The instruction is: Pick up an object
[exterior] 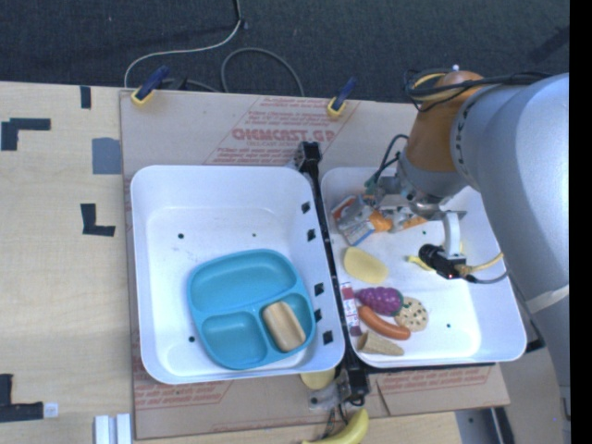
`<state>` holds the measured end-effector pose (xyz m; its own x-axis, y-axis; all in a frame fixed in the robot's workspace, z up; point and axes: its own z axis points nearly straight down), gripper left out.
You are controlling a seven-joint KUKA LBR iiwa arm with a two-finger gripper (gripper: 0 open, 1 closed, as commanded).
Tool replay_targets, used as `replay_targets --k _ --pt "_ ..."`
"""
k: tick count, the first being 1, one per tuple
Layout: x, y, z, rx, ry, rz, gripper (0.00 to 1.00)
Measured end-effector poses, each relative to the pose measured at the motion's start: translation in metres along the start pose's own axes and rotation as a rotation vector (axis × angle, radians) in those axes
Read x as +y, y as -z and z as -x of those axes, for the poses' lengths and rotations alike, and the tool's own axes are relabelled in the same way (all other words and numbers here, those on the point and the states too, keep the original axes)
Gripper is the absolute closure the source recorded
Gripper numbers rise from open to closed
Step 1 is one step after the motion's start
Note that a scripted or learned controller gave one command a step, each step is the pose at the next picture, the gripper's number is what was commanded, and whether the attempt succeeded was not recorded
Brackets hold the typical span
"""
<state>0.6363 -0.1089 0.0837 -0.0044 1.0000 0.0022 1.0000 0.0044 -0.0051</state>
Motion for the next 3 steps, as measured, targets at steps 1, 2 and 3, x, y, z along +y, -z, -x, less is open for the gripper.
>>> replay_targets --k 1,2,3 --pt "0.021 0.000 -0.001 0.000 -0.009 -0.064 0.00" --pt "0.017 0.007 -0.001 0.000 -0.011 -0.074 1.00" --pt "-0.039 0.106 -0.058 0.000 0.000 0.008 1.00"
